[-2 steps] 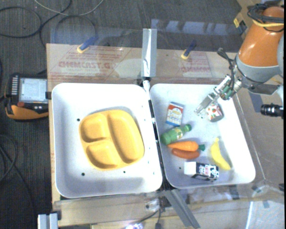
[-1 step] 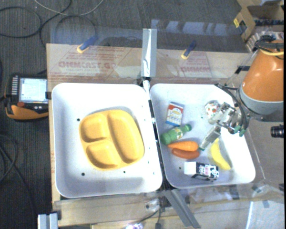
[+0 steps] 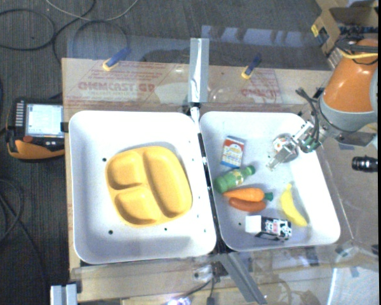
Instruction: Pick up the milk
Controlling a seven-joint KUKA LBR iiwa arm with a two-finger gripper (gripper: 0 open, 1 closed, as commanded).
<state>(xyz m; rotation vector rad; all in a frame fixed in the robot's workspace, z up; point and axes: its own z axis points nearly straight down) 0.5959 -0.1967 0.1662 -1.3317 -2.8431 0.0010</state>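
Note:
The milk is a small white carton with black cow patches, lying on its side near the front edge of the right bin. My gripper hangs over the upper right part of that bin, well behind the milk and slightly to its right. Its fingers are open and nothing is between them. A banana and a carrot lie between the gripper and the milk.
A red and white carton, a green bottle, a carrot and a banana share the right bin. A yellow divided tray sits in the left bin. The divider wall runs between the bins.

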